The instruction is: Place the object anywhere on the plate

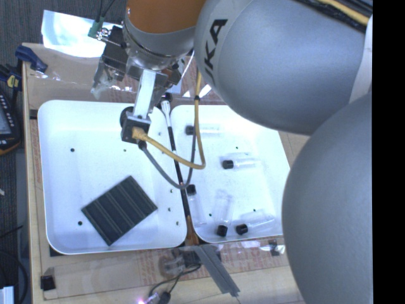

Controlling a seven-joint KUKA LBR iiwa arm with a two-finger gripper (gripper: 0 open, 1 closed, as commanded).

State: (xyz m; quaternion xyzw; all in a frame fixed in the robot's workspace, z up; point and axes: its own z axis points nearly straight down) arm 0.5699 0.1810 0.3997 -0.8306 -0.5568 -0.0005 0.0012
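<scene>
Whether the gripper is clenched or released I cannot tell; its working end is lost among dark hardware under the orange band, and I can make out nothing held there; it hangs over the far edge of the left bin, with the arm looming in from the right; down in the near part of that bin lies the plate, a dark ribbed slab set at a slant, flat on the floor and bare on top, well apart from the gripper; across the divide, the right bin holds several small clear tubes with black caps, scattered and lying on their sides, two close together at the near edge; one of these is presumably the object, though which one I could not say; so the job looks to me barely begun, at the fetching stage; the next move, I'd judge, calls for swinging over to the right bin, coming down square on one tube, and gripping it across its width, since round clear plastic may roll or slip.
</scene>
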